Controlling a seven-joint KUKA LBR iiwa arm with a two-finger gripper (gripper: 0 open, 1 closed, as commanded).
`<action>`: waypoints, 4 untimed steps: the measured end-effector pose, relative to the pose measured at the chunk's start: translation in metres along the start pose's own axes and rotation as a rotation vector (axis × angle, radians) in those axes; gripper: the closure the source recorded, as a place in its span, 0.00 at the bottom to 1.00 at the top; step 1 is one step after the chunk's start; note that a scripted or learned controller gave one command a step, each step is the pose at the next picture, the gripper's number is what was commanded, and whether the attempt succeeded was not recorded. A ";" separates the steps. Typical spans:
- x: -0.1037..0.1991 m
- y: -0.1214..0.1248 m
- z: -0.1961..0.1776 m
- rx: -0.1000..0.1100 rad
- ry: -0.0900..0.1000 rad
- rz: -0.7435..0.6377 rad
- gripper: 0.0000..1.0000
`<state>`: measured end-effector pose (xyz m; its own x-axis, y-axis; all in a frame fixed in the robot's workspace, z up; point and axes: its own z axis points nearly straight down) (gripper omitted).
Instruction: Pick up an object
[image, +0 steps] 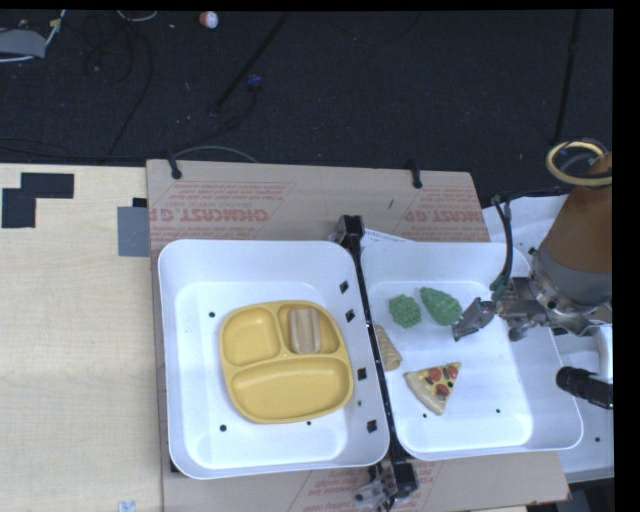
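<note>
Two shallow white plastic bins are sitting side by side on a sheet of brown printed cardboard (300, 205). The left bin (190, 300) is holding a yellow divided plastic tray (285, 385), and a pale tan hot-dog-shaped toy (303, 330) is lying in the tray's upper right compartment.

The right bin (500, 420) is carrying four pieces. A small dark green bumpy toy (405, 311) and a lighter green leafy toy (440, 304) are lying just beside each other near the bin's middle. A triangular toy pizza slice with red topping (435, 385) is resting below them, well apart from both. A tan ridged piece (387, 349) is lying against the bin's left wall.

The grey arm with its orange-brown upper section (583, 235) is reaching in from the right, its wrist hanging over the right bin's right edge. The metal two-finger gripper (478, 320) is pointing leftward and slightly down toward the bin floor, just right of the lighter green leafy toy. Nothing is showing between its fingers, and whether the jaws are wide or narrow I cannot tell.
</note>
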<state>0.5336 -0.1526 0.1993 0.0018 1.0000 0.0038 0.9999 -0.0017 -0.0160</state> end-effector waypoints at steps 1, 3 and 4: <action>0.000 0.003 -0.006 -0.012 -0.002 -0.002 0.00; -0.011 0.008 0.087 -0.009 -0.002 -0.001 0.00; -0.010 0.008 0.113 -0.011 -0.002 -0.001 0.00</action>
<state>0.5398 -0.1625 0.0861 0.0012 1.0000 0.0018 1.0000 -0.0012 -0.0050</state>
